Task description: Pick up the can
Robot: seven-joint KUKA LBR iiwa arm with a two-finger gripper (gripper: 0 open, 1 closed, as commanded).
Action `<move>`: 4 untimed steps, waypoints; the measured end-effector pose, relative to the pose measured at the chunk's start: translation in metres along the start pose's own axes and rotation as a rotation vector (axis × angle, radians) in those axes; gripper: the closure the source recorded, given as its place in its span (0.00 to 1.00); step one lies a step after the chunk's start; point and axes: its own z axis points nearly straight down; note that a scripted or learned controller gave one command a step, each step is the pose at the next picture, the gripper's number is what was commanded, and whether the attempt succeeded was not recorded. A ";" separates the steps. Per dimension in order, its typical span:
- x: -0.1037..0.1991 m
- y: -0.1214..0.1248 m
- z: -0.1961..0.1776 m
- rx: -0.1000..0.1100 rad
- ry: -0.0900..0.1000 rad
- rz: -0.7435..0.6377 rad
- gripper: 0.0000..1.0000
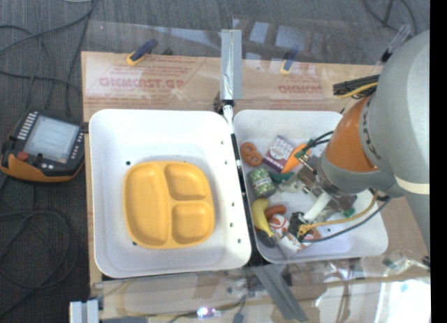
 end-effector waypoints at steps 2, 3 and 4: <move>0.051 0.012 -0.155 0.015 -0.013 0.129 1.00; 0.009 0.041 -0.310 0.015 -0.011 -0.049 1.00; 0.033 0.042 -0.310 0.015 -0.011 -0.071 1.00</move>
